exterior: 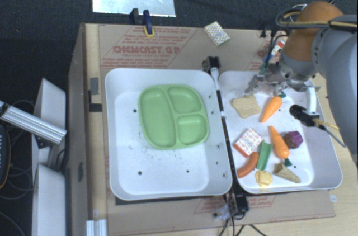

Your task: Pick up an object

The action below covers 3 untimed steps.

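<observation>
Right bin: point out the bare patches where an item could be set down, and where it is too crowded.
In the right bin, bare floor lies between the cracker and the bin's left wall, and along the right wall beside the purple piece. The near end is crowded: carrot, green piece, yellow piece.

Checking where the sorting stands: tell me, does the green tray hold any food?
No, the green tray in the left bin has bare compartments; the toy food, such as a carrot, lies in the right bin.
</observation>
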{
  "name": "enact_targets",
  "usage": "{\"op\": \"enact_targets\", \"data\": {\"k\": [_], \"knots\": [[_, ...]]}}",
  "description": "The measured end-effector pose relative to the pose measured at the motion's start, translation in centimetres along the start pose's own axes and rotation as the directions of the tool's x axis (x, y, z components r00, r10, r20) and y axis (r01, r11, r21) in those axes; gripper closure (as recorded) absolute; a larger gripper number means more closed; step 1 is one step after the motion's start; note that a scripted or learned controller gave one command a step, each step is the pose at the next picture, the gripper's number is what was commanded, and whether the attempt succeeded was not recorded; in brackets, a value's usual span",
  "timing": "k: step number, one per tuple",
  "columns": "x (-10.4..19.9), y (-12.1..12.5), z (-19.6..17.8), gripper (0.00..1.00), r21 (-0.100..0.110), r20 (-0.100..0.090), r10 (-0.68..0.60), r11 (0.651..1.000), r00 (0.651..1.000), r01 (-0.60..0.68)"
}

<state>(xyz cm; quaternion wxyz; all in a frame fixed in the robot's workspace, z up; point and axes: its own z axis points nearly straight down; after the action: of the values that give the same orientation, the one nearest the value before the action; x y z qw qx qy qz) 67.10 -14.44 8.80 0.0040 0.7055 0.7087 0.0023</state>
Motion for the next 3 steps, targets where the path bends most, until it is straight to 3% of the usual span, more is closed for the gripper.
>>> {"op": "enact_targets", "data": {"k": [1,2,3], "knots": [[0.5,0.0,0.0,0.00,0.000,0.001,0.000,1.000,1.000,0.000],[-2.7,0.0,0.0,0.00,0.001,0.000,0.002,1.000,1.000,-0.002],[1.3,0.0,0.0,0.00,0.000,-0.002,0.000,1.000,1.000,0.000]]}}
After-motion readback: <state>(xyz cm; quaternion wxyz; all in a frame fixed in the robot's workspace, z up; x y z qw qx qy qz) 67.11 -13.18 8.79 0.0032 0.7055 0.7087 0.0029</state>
